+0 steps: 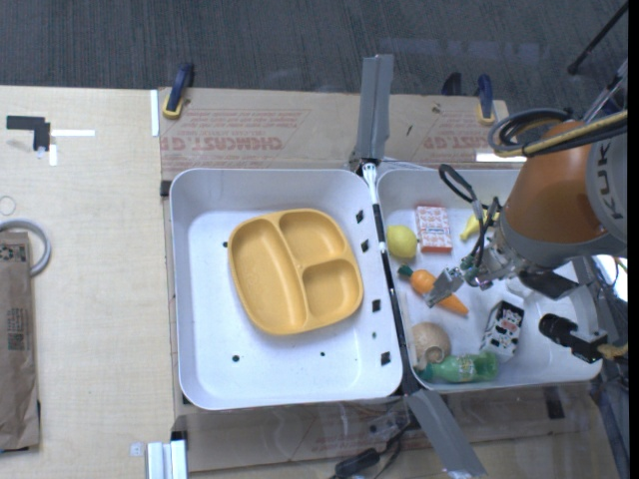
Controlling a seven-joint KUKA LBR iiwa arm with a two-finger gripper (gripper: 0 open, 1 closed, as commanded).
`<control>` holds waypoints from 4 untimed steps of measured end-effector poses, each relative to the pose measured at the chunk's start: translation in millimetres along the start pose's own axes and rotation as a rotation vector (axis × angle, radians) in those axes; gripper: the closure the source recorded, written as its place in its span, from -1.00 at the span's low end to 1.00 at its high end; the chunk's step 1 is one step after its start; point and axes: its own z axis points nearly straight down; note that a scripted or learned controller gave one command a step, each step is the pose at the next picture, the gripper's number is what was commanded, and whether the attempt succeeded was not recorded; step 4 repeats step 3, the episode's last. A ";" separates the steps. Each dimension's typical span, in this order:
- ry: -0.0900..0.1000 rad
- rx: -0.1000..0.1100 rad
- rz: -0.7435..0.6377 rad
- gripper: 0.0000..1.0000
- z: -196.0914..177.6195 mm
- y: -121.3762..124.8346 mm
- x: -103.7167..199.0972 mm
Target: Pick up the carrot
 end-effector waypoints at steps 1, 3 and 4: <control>0.000 0.000 0.087 -1.00 31.7 3.8 -12.6; -0.003 -0.001 0.186 1.00 -117.5 24.1 -40.0; -0.003 -0.001 0.186 1.00 -117.5 24.1 -40.0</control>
